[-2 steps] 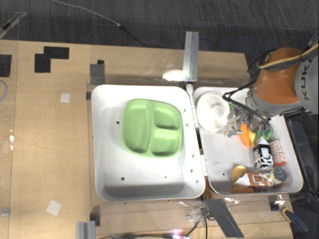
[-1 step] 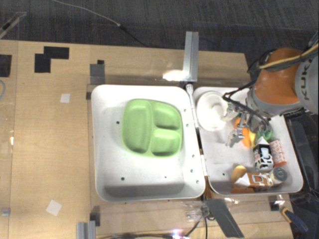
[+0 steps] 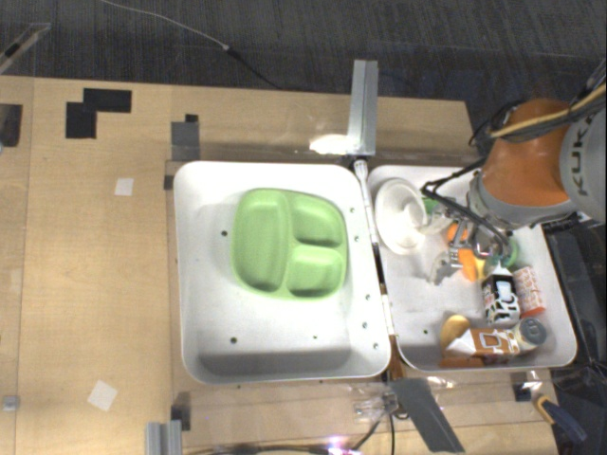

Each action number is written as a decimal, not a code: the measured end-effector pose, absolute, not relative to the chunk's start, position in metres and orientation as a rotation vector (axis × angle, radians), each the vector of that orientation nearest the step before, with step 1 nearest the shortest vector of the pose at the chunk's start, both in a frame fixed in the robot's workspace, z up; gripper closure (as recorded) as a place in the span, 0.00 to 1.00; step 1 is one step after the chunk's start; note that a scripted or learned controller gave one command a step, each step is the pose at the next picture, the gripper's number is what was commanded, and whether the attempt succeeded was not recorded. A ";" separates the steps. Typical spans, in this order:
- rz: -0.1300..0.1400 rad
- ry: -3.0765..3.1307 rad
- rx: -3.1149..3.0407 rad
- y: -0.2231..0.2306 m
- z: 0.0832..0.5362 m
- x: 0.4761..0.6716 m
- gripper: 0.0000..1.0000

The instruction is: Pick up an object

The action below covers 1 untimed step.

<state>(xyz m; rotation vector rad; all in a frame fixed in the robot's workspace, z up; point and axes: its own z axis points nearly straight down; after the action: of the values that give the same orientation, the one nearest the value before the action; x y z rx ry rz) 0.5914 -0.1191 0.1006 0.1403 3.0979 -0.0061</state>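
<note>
Orange object (image 3: 469,264) among clutter in right bin (image 3: 417,344), just beside white bowl (image 3: 398,214) and above black-and-white bottle (image 3: 503,301); claw (image 3: 458,250) lowered directly over it, finger spread impossible to tell; step judged: descent to grasp, closing then lifting next; green divided tray (image 3: 287,242) in left bin (image 3: 204,282).

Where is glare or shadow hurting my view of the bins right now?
Camera view: a bright glare spot sits on the bench just behind the bins; the white cup is nearly washed out against the right bin; soft shadow pools along the left bin near wall; the claw is blurry among clutter.
</note>
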 end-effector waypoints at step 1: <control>-0.003 3.092 0.187 -0.122 0.100 0.581 0.00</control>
<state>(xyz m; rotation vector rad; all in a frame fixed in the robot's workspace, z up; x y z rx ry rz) 0.5813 -0.1216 0.1001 0.1871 3.0917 -0.0030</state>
